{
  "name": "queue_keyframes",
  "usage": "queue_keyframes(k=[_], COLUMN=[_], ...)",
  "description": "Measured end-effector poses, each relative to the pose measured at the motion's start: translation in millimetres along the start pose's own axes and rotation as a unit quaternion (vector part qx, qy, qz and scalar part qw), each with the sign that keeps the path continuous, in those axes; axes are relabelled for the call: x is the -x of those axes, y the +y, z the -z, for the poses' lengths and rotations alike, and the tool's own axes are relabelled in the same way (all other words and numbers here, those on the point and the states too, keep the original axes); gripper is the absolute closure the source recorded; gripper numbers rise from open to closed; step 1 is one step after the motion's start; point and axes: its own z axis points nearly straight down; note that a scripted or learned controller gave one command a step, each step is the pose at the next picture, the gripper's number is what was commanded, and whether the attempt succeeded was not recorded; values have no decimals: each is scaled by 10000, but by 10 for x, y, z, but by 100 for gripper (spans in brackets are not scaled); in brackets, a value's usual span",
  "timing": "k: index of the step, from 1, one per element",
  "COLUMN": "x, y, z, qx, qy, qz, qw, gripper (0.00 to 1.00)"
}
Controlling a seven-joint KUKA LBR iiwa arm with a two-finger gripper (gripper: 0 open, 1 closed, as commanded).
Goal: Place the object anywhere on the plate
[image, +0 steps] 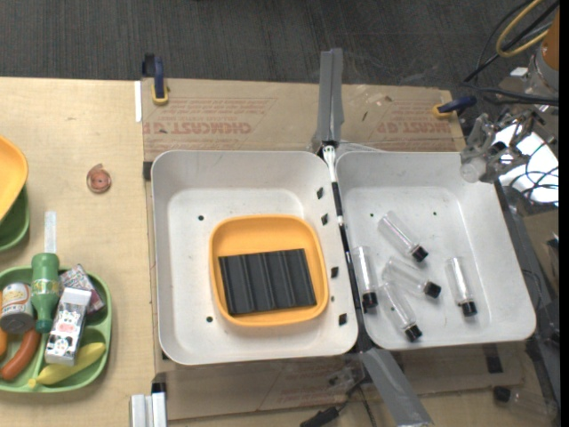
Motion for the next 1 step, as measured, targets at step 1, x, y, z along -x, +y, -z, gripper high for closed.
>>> queue_keyframes(k=[1], x=[-47], y=[-178], z=[426], qx=[-2], qy=[0], qz=[493], qw=[9988], gripper=[100])
